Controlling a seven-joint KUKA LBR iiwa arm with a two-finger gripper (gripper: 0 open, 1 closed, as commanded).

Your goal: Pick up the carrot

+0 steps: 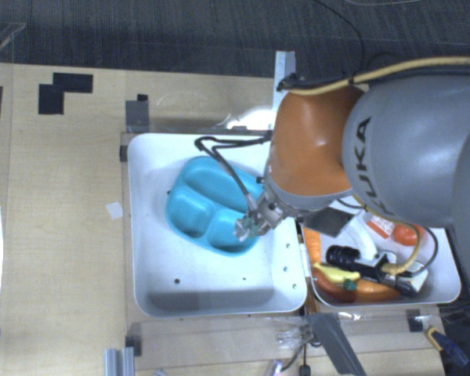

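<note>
One carrot (312,246) lies in the bin right of the pincer (247,225), long axis upright in view; pincer's state unclear, over a blue dish (200,202).

two white bins (145,233), one blue divided dish (200,202).

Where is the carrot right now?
The carrot lies in the right bin, along its left wall, beside a banana and under the arm. The pincer is over the blue dish in the left bin.
</note>
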